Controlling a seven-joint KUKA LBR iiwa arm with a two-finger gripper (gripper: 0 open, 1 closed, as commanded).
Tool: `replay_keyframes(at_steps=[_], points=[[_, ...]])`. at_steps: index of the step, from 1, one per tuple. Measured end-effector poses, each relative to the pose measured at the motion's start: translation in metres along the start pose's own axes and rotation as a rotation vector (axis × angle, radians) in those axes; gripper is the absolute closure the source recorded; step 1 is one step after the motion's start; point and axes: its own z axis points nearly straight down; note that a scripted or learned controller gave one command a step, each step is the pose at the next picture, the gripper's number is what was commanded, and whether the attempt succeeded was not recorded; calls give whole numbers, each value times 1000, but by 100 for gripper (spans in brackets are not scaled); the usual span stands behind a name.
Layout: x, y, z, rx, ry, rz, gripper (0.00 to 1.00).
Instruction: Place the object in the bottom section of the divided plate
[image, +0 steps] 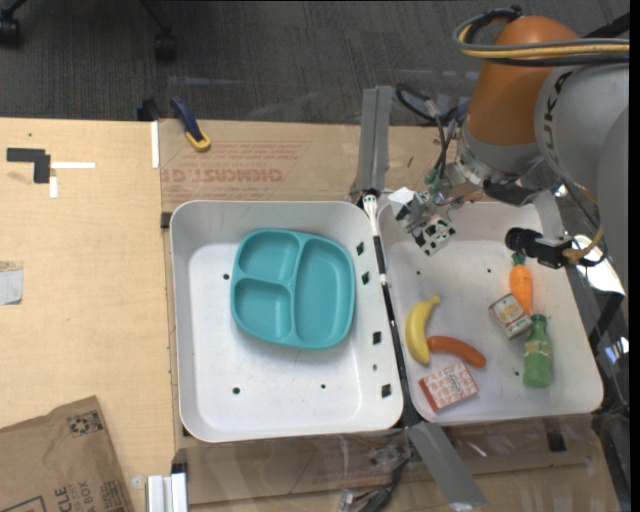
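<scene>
A teal divided plate (293, 288) lies in the left bin (200, 330), with one large section on its right and two smaller ones on its left. My gripper (432, 226) hangs over the back left corner of the right bin (575, 300), well above the toys. Nothing shows between its fingers. In the right bin lie a yellow banana (420, 328), an orange sausage (457, 349), a red and white packet (447, 387), a carrot (521, 283), a small can (509, 316) and a green bottle (538, 352).
A metal divider bar (380, 270) runs between the two bins. A black cable fitting (535, 245) of the arm reaches over the right bin's back. A cardboard sheet (270, 160) lies behind the bins and a cardboard box (55, 460) sits at the front left.
</scene>
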Motion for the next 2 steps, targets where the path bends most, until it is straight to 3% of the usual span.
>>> replay_keyframes(at_steps=[1, 2], points=[[73, -2, 0, -1, 1, -326, 100], [104, -9, 0, 1, 1, -425, 100]])
